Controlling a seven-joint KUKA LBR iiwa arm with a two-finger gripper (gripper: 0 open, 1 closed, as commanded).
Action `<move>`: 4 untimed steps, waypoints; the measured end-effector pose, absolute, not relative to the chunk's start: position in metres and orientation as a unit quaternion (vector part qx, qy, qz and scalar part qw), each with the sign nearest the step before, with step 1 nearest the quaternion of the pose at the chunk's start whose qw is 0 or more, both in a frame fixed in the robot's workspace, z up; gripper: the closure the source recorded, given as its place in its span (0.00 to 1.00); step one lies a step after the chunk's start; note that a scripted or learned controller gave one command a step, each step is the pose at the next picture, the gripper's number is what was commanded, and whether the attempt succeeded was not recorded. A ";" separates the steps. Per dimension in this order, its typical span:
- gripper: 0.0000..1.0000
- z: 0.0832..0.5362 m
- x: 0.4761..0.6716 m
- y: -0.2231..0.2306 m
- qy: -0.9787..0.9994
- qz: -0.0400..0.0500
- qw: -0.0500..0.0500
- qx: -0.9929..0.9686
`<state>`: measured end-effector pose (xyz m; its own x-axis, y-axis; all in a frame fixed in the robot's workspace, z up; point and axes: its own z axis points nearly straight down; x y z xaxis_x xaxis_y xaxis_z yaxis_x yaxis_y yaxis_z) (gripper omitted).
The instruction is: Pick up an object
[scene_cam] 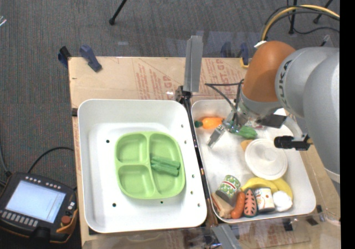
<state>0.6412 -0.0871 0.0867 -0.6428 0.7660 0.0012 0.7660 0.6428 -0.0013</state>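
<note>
My gripper (223,131) is low in the right bin (304,178), near its back left part. It hangs between an orange toy carrot (211,122) just to its upper left and a green toy vegetable (247,131) on its right. A white bowl (266,158) sits in front of it to the right. The grey wrist with its orange band (266,73) hides what lies right under the gripper, so I cannot tell whether it touches anything.
Along the right bin's front lie a small can (228,188), a banana (267,183), a striped toy (250,202) and a white ball (282,201). In the left bin (94,148) sits a green divided plate (136,156) holding a green toy (165,165).
</note>
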 end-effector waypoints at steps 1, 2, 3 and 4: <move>0.00 0.087 0.576 -0.130 -0.891 0.001 0.001 -0.455; 0.00 0.087 0.636 -0.087 -0.861 0.000 0.001 -0.509; 0.00 0.088 0.645 -0.088 -0.842 -0.001 0.000 -0.540; 1.00 0.098 0.645 -0.088 -0.844 0.001 -0.001 -0.537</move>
<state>0.6454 -0.0876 0.0982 -0.4237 0.9058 -0.0024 0.9058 0.4237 0.0001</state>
